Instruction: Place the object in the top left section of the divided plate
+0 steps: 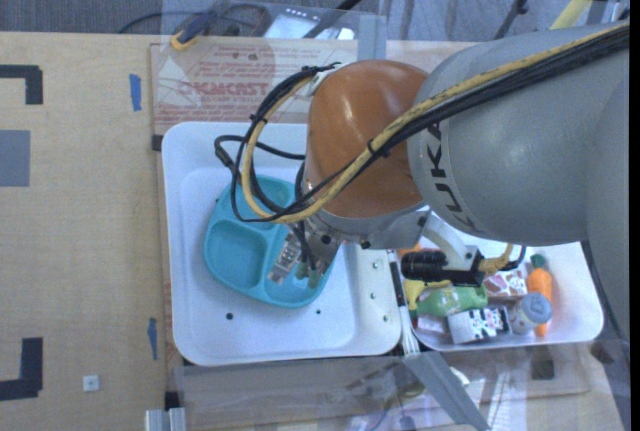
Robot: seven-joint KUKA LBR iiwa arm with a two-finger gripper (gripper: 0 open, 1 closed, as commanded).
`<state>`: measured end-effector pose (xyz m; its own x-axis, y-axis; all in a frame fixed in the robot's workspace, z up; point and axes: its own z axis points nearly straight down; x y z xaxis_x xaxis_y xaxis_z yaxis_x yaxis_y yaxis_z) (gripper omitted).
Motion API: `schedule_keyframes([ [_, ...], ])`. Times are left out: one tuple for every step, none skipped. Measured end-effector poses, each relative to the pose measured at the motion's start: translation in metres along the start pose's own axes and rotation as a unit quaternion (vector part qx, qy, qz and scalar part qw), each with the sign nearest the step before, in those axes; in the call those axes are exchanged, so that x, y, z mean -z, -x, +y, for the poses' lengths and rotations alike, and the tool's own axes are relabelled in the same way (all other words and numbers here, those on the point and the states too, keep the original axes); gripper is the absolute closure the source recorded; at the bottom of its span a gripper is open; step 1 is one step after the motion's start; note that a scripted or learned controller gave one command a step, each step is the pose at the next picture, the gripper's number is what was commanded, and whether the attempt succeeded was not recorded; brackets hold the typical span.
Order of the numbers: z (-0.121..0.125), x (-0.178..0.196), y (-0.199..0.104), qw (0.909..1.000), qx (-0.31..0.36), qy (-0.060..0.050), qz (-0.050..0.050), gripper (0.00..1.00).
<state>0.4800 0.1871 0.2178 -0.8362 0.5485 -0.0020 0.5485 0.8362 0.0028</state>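
Down at the end effector [303, 259], which is hovering right over the lower right part of the blue divided plate [240, 249], it's hard to make much out. Something small and pale seems to be sitting at the fingertips, but I honestly can't tell whether it's gripped or how wide things are down there, too blurry and half hidden by the wrist.

That plate sits in the left white bin [200, 319], a bit tilted, with its compartments looking bare where I can see them. The top left section is partly hidden behind the looping black and yellow cables [250, 169].

Over in the right bin [580, 319] there's a pile of stuff: a small carrot [540, 277], a green thing [450, 300], a black piece [425, 265], some little printed boxes [480, 324] and an orange ball-ish thing [538, 309], all packed close together.

Big grey arm [530, 139] with the orange band [360, 139] covers most of the middle. Table [80, 219] is light wood with blue tape marks.
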Motion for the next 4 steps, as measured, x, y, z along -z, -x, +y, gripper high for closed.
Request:
schedule_keyframes([
  [0.001, 0.01, 0.001, 1.0, 0.0, 0.001, -0.001, 1.0],
  [0.021, 0.079, 0.007, 0.9999, -0.011, 0.0, 0.0, 1.0],
  [0.031, -0.02, -0.021, 0.9997, -0.024, -0.001, 0.001, 1.0],
  [-0.013, -0.065, 0.008, 0.9998, -0.02, -0.002, 0.001, 1.0],
])
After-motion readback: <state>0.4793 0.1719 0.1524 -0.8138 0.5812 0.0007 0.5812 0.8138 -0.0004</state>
